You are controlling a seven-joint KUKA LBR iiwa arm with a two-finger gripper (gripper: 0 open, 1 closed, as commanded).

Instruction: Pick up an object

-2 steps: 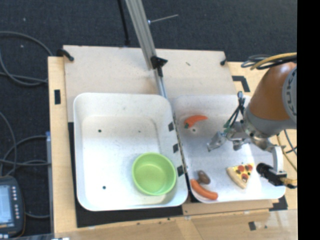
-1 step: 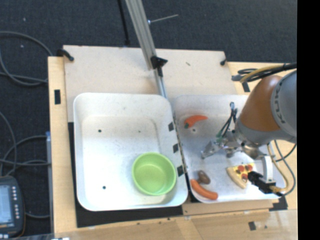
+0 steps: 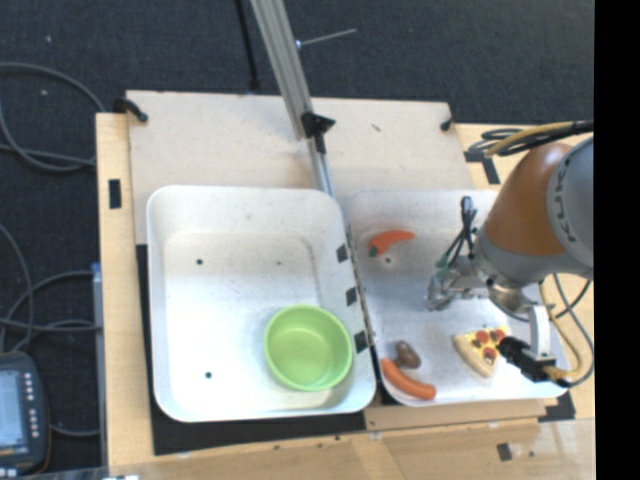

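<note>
- Gripper [image 3: 441,293] sits low over the floor of the right bin [image 3: 420,218]; you cannot tell from this slanted view how its tool stands, and nothing shows held in it.
- Nearest to the tool, just beside it toward the bench's front edge, lies a pizza slice toy [image 3: 478,350], apparently pointing toward the bin's front right corner. Descend as you are and you likely close on bare floor, since the slice lies off to one side.
- Farther from the tool, at the front rim, lies a hot dog toy [image 3: 409,379], long axis running slantwise along that rim, with a small brown lump [image 3: 406,352] just beside it. Grip along its length and it may roll free; the rim may also block a finger.
- On the tool's other side lies an orange carrot toy [image 3: 390,239], long axis roughly crosswise, its orange end toward the arm.
- Farthest, in the left bin [image 3: 180,218], stands a green bowl [image 3: 308,346].
</note>
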